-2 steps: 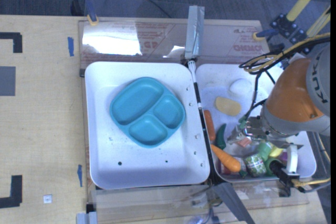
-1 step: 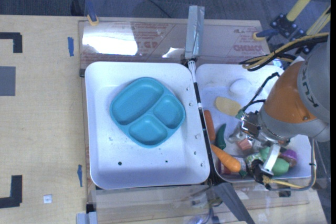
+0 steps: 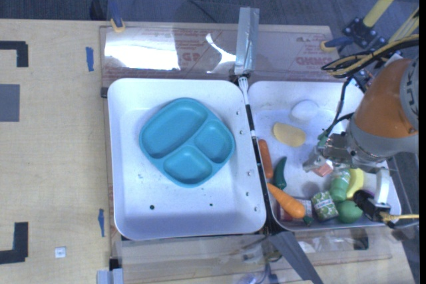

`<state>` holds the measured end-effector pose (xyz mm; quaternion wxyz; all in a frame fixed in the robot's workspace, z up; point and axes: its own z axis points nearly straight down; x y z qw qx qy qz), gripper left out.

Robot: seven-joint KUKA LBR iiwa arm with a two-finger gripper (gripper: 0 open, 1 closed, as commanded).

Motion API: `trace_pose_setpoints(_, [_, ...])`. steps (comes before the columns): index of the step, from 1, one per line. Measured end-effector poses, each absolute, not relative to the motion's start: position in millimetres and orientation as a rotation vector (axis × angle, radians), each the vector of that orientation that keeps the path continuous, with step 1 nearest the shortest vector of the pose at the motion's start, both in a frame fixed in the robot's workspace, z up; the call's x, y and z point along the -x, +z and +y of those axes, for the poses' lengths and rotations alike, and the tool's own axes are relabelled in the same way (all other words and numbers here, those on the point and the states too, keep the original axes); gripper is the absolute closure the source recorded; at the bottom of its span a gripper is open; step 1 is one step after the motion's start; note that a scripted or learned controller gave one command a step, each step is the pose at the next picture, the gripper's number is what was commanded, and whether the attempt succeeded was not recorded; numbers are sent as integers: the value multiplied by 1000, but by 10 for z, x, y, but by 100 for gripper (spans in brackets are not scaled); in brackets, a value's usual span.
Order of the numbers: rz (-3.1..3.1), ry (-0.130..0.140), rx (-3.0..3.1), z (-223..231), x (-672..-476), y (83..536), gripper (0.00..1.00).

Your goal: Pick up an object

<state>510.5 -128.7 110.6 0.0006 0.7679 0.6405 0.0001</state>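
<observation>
The gripper hung over the right bin, above crowded toy food near a green pepper, likely seeking a grasp; finger state couldn't be told.

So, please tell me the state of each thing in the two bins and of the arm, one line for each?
Blue divided plate: flat in the left bin, nothing on it.
Carrot: lying at the right bin's left wall.
Green pepper: lying loose.
Yellow piece: lying loose, apart from the pile.
Gripper: low over the right bin, grip unclear.
</observation>
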Motion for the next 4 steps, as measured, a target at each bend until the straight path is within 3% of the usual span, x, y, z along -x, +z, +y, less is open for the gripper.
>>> trace_pose_setpoints(1, [2002, 1, -2420, -1351, -5254, 1307, 100])
trace_pose_setpoints(2, [2073, 12, -2357, -465, -5635, 2231, 100])
trace_pose_setpoints(3, [2098, 7, -2331, -622, -6238, 2863, 100])
trace_pose_setpoints(4, [2217, -4, -2231, -68, -5809, 2348, 100])
